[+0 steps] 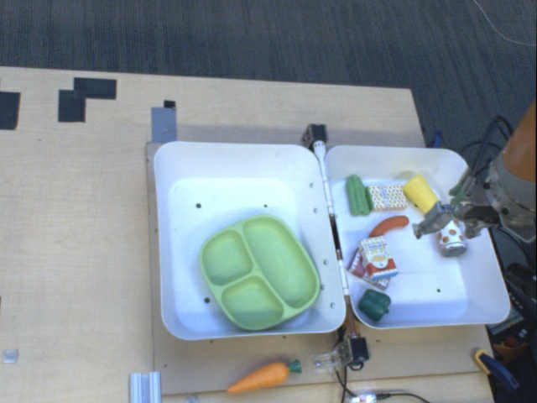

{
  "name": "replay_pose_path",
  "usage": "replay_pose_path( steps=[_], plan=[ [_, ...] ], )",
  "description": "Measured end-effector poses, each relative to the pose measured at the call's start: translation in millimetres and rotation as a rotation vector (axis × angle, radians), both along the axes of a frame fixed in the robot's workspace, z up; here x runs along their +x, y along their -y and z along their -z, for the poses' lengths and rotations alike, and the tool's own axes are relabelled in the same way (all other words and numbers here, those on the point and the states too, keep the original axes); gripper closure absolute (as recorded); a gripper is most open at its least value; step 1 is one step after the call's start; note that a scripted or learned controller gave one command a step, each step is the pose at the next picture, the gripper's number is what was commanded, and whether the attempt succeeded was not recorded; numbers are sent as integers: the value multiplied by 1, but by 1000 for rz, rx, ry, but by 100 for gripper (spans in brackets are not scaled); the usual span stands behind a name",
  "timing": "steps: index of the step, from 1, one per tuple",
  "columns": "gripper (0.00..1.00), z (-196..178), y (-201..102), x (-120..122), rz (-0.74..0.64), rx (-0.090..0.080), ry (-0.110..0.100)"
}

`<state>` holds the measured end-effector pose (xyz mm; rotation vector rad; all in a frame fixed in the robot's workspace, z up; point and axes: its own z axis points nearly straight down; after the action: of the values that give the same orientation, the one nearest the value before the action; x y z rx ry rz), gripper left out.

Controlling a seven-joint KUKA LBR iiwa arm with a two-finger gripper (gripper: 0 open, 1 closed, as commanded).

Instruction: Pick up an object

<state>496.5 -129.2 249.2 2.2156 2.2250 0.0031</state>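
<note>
Can [452,240], one, sits right at my fingers [442,222]; whether they grip it, I cannot tell. Nearby: one sausage [389,225], one cucumber [358,196], two cartons [377,259], perhaps.

The arm [518,170] is grey, with an orange band showing above the wrist at the picture's right edge. Thin dark cables loop beside it. Its gripper [443,223] is dull grey metal, built of short angular links with dark joints.
</note>
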Motion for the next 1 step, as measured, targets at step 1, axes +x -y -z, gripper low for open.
replay_pose_path(
  steps=[1],
  plan=[
    [0,125,-8,6,3,-2,4]
  ],
)
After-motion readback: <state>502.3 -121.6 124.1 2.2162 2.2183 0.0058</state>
